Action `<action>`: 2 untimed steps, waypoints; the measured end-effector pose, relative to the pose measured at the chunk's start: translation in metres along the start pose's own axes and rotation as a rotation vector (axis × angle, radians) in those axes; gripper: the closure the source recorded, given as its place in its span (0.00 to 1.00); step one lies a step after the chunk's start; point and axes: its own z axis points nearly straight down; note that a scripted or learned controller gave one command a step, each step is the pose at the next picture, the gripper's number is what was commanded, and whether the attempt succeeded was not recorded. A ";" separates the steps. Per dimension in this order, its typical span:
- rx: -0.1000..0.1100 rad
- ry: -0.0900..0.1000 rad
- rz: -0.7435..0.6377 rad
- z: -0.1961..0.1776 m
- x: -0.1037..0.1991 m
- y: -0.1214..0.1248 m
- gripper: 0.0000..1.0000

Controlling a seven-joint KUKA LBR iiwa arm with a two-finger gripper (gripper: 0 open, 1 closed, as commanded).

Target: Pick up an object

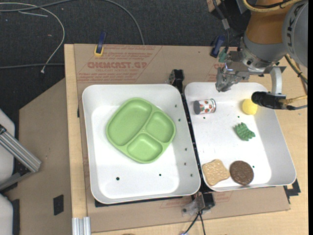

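Now hand [224,85] hanging over far edge of right bin [279,146], nothing between fingers; open or clenched, cannot tell. Small can [204,106] lying on side just below hand, likeliest target, judging by nearness. Yellow ball [249,107], green toy [244,131], cracker [215,172], brown cookie [241,172] sitting apart, giving room for grasping. Green divided plate [141,129] resting in left bin [98,180].

Bright even overhead light, soft shadows, slight blur, white bins [98,180] near overexposed
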 end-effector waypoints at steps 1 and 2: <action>0.000 0.000 0.000 -0.004 0.052 -0.003 1.00; 0.002 0.001 -0.001 0.014 0.103 -0.012 1.00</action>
